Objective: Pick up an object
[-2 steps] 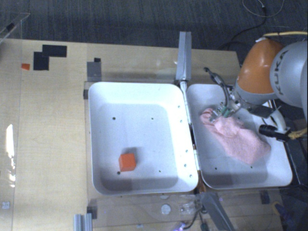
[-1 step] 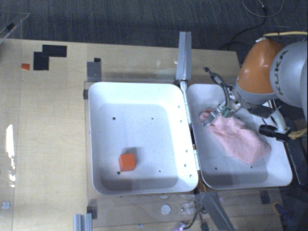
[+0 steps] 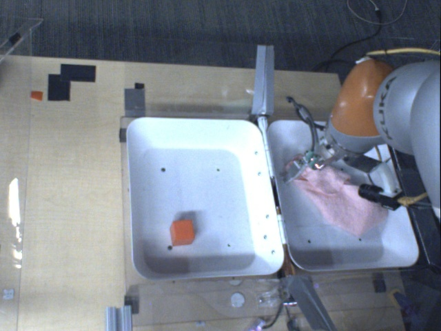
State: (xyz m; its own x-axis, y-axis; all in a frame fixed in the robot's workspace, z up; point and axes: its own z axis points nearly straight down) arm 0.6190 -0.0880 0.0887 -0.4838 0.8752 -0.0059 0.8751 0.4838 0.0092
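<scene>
The gripper (image 3: 309,163) sits low in the right-hand white bin (image 3: 393,254), at the upper left corner of a pink cloth (image 3: 341,198). Whether its jaws stand apart or together cannot be told: the wrist and its fittings cover them from above, and all that shows at the tip is a small cluster of metal and a greenish glint, right at the cloth's edge. The tip looks to be touching, or just above, the cloth's corner, but no fabric is plainly seen between the jaws, so no hold can be claimed.

The cloth lies crumpled and spread across the middle of that bin, running from the gripper down toward the lower right. The arm (image 3: 406,109), grey with its orange band, reaches in from the right of the frame and overhangs the bin's upper right part.

In the left-hand white bin (image 3: 148,185), well apart from the gripper, a small orange block (image 3: 182,232) rests on the floor at the lower left.

By my judgement the step in hand is the grasp attempt on the cloth. The next move calls for a firm pinch on a fold of fabric, then a straight lift, high enough for the limp cloth to hang free of the bin.
</scene>
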